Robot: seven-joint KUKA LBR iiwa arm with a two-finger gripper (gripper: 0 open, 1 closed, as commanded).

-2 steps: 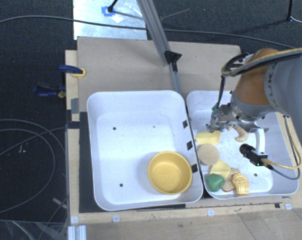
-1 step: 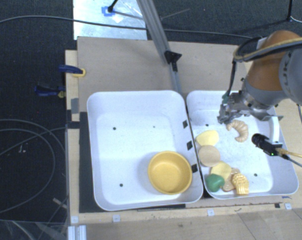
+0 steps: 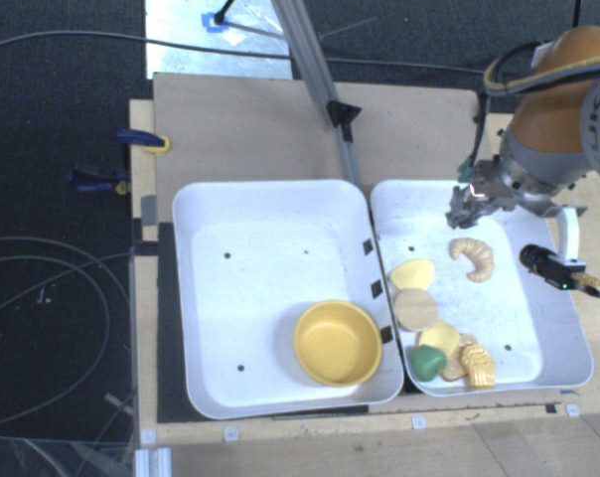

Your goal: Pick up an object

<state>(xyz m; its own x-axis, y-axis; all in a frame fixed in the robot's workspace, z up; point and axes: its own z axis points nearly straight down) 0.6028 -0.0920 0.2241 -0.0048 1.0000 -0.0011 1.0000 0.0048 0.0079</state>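
Note:
My gripper (image 3: 466,210) hangs over the back of the right bin (image 3: 553,371), just behind a tan croissant (image 3: 473,257). Nothing shows between its fingers. Further forward in that bin lie a pale yellow piece (image 3: 411,273), a round beige disc (image 3: 415,310), a green piece (image 3: 426,362) against a yellow one (image 3: 441,339), and a ridged yellow-brown piece (image 3: 476,363). A yellow bowl (image 3: 337,342) sits at the front right of the left bin (image 3: 240,266).
A slanted metal pole (image 3: 315,58) crosses the bench from the back and ends at the divide between the bins. A black fitting (image 3: 546,264) on the arm juts over the right bin's right side. Blue and yellow clamps (image 3: 121,162) sit at the bench's left edge.

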